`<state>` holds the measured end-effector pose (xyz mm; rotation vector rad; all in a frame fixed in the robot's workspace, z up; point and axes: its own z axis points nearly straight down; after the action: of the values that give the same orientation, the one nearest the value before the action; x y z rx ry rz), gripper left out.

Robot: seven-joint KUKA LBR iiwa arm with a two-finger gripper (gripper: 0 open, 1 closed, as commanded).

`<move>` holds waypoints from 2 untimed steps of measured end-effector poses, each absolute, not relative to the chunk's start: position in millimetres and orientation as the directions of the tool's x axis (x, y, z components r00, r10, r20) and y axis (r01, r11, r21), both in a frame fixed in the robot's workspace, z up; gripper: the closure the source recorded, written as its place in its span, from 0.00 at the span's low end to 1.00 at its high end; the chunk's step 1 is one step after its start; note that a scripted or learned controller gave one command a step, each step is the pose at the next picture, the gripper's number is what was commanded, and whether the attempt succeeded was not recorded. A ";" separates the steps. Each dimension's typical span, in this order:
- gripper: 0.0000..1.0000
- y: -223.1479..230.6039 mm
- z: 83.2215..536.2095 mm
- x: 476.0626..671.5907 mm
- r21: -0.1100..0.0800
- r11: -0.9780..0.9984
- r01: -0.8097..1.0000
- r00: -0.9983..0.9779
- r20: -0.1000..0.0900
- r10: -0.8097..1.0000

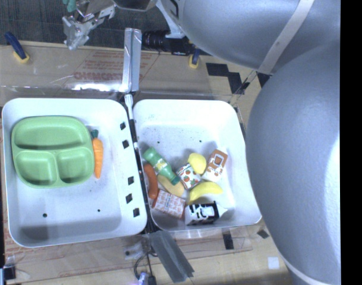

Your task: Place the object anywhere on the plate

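Showing "UR" on arm (240, 16), carrot (98, 152) beside plate (52, 151)

A brown bench top (169, 70) shows beyond the two white bins (68, 224), with red printed lettering and a glossy sheen from overhead light. A dark mat (26, 10) lies behind it. A blue clamp (15, 45) grips the bench's far left edge. Black-and-white checker marks (225, 76) sit at right.
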<state>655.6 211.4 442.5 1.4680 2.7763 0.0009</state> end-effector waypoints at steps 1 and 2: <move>1.00 207.7 334.1 655.7 -0.003 0.811 0.585 -0.811 0.001 0.585; 0.00 207.6 334.4 655.7 -0.003 0.811 0.585 -0.811 0.000 0.585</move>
<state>655.7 207.6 334.4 0.9656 2.9908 -0.0044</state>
